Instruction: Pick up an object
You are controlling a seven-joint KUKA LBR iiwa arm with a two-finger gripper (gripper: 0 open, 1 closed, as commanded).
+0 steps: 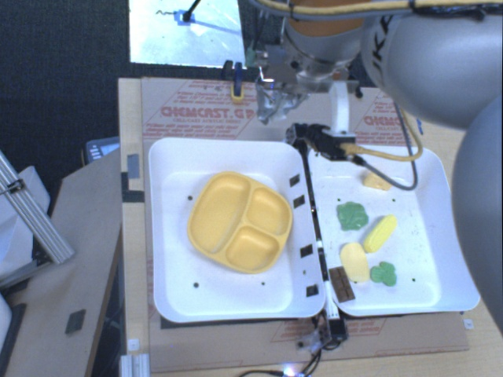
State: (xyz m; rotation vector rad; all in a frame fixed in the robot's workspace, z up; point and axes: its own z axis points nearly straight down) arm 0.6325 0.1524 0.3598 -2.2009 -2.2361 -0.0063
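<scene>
A yellow corn cob (380,233) lies slanted in the right bin (440,234); the gripper (271,104) grip state can't be told.

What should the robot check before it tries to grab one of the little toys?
1. Toys to pick are in reach of the arm: the corn cob, green broccoli piece, pale yellow piece, small green piece and small yellow piece lie in the right bin. Ok.
2. Toys lie apart enough to grab one alone: the pale yellow piece and small green piece sit close together. Cannot tell.
3. Gripper is above a toy: it hangs behind the bins, over the cardboard. Not ok.
4. Gripper carries nothing: nothing shows under it. Ok.
5. Yellow divided tray is out of the way in the left bin. Ok.
</scene>
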